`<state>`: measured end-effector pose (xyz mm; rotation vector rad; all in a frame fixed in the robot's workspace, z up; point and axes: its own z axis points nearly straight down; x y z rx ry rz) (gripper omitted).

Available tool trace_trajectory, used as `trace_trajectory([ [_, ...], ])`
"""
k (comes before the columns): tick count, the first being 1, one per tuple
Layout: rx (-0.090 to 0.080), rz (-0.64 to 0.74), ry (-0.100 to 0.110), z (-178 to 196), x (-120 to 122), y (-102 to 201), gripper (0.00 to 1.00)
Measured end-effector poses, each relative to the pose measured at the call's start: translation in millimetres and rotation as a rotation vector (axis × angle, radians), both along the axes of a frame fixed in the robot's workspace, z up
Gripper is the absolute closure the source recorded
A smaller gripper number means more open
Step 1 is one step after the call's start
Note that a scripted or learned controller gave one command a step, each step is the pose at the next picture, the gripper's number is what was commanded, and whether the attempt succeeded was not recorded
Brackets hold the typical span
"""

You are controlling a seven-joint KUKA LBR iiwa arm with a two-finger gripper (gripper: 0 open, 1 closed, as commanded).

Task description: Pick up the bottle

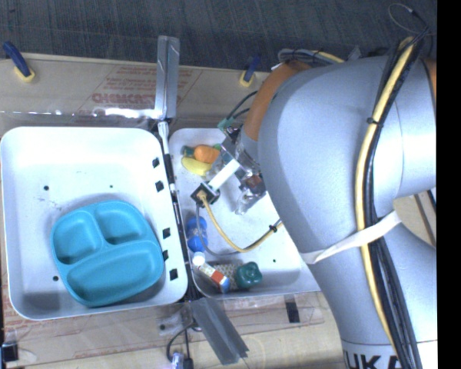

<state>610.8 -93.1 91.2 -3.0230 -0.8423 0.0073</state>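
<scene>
A blue bottle (196, 234) with a white cap lies along the left wall of the right bin (288, 261), in its lower half. My gripper (247, 197) hangs over the middle of that bin, up and to the right of the bottle and apart from it. The large grey arm covers most of the right side of this bin.
A yellow and an orange toy (200, 157) lie at the right bin's far end. A small red and white item (214, 276) and a dark green object (249, 274) sit at its near end. A yellow cable (232, 242) loops over the bin. The left bin (31, 167) holds a blue divided plate (107, 250).
</scene>
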Motion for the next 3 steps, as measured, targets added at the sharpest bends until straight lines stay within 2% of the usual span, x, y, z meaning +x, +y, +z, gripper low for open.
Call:
trace_trajectory([
  [1,0.004,0.248,0.008,-2.0,16.4,1.3,0.00],
  [2,0.005,0.260,0.007,8.2,17.9,4.3,1.00],
  [3,0.006,0.261,0.009,7.6,17.4,4.6,0.00],
])
